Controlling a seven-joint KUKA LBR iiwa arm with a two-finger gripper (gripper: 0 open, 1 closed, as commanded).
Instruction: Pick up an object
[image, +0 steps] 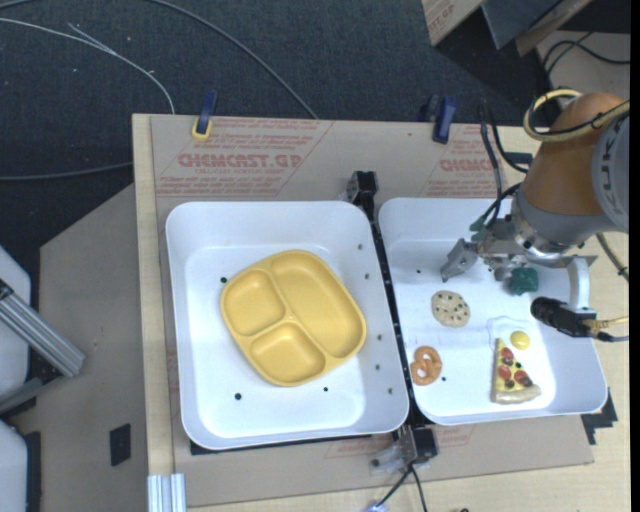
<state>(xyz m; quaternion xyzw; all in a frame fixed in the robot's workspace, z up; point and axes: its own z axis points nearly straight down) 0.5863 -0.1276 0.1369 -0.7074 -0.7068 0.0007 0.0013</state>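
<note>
While the arm (575, 170) reaches in from the right, its claw (480, 258) is seen low over the back of the right bin (420, 225). One grey finger (458, 260) is seen pointing left and down toward the bin floor; whether the claw is spread or pressed together cannot be told from this angle, and nothing is seen pinched in it. Four candidate objects are laid out in the right bin. A small green object (521, 281) is found just beside the claw, on its right, partly hidden by the wrist. A chocolate chip cookie (451, 308) is placed just below the claw, apart from it. A pretzel (426, 365) is set near the bin's front left corner. A pizza slice (514, 370) is laid toward the front right, tip pointing to the back. In the left bin (190, 300) a yellow divided plate (291, 317) is rested, tilted diagonally, three compartments visible. Both bins are carried side by side on a cardboard-covered table (300, 150), with blue clamps (204, 115) fixed at its back edge.
</note>
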